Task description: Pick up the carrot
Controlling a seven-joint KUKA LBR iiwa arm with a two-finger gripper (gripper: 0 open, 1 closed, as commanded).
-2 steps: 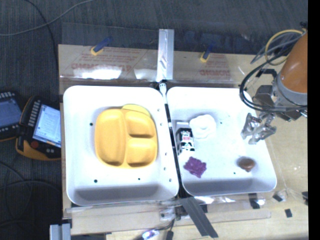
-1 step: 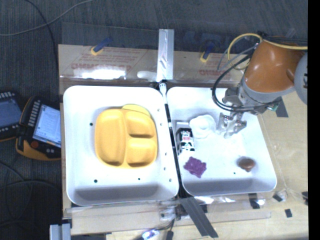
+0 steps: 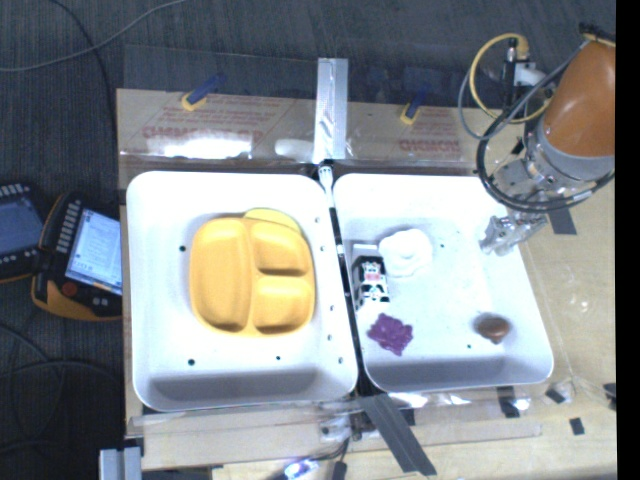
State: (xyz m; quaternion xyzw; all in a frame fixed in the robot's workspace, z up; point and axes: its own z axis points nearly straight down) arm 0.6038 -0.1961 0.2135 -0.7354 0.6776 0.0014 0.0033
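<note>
Hand (image 3: 503, 234) hovers at right bin's (image 3: 520, 363) upper-right edge, prob. staging; grip state can't tell. No obvious carrot; brown lump (image 3: 491, 327) lower right.

I see two white bins side by side. Left bin (image 3: 150, 268) holds a yellow divided tray (image 3: 252, 271), three compartments, sitting roughly mid-bin. Right bin (image 3: 450, 203) has a white lump (image 3: 405, 250) near centre, a small black-and-white carton w/ cow print (image 3: 372, 280) just beside it to the left, a purple grape-like cluster (image 3: 390, 333) below that, and a brown roundish item (image 3: 492, 327) well apart toward the right wall. Arm comes in top right; gripper (image 3: 503, 233) sits over the right bin's upper-right edge, nothing visible between it and the items. Can't make out a carrot. Teach pendant (image 3: 80, 263) lies on the floor left of the bench.
</note>
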